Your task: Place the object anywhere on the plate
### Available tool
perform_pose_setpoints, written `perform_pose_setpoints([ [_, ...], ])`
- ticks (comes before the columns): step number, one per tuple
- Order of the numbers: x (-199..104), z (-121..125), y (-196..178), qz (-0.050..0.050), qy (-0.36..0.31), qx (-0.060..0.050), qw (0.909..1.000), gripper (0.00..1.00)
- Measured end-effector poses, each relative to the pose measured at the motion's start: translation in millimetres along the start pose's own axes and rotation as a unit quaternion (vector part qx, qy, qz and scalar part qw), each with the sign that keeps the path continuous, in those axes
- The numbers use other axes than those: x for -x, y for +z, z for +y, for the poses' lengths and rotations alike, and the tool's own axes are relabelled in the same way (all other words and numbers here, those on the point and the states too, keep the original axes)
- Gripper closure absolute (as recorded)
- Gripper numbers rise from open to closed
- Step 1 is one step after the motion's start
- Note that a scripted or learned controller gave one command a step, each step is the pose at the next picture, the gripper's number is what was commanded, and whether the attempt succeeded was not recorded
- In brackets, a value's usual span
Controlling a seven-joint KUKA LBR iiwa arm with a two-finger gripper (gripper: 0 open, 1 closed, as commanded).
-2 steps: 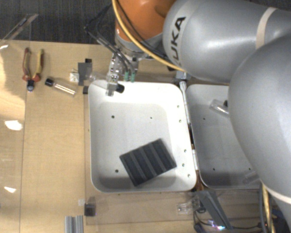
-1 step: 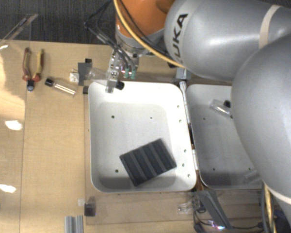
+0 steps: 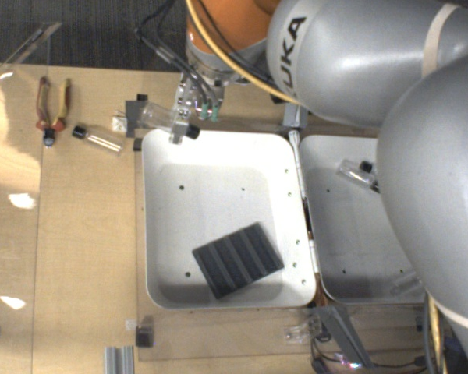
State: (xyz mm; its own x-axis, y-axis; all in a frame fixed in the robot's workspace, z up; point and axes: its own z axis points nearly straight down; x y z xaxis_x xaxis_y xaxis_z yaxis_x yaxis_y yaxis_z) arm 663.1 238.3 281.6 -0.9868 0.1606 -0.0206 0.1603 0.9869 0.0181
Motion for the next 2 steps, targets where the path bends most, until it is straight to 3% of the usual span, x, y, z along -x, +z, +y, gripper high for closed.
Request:
perform_pose_setpoints([
  [2, 2, 2, -25, -0.006, 0.000, 0.006, 1.0000, 1.00],
])
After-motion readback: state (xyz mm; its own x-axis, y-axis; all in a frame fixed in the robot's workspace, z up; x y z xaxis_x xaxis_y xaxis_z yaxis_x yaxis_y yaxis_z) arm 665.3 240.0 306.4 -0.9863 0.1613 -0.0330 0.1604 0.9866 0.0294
